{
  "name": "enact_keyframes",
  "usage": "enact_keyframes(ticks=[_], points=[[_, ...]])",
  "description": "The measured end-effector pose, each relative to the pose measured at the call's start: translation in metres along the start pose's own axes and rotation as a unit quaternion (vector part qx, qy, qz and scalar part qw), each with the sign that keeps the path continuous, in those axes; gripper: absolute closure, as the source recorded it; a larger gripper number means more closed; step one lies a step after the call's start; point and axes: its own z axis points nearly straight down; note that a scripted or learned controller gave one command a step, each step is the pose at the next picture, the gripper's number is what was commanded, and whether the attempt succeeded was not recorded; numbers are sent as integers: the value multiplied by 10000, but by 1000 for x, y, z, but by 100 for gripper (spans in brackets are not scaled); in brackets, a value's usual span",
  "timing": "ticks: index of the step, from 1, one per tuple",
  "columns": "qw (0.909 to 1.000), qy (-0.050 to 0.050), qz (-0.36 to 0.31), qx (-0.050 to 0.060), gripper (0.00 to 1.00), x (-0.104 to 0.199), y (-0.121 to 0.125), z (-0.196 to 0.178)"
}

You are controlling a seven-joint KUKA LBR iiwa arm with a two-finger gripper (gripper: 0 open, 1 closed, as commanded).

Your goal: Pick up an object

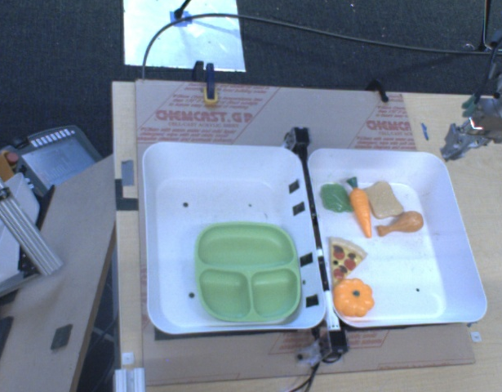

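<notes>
The gripper [471,133] hangs beyond the right bin's [455,211] far corner; whether it is apart or together, I cannot tell. Carrot [362,209], bread [385,198], drumstick [402,222], pizza [345,257] and pumpkin [353,297] lie inside.

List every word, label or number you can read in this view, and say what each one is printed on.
"CHEMCAST GP": red print on the brown board under the bins, above the left bin.
A second red print of the same look sits on the board above the right bin, at an angle and too blurred to read for certain.
Fainter red print elsewhere on the board is too small to read.
The grey device at the left edge shows no readable text.
</notes>
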Motion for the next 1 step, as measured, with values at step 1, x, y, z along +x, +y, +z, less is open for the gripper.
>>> enact_keyframes(ticks=[1], points=[[10000, 18, -14, 34, 100, 49, -6, 9]])
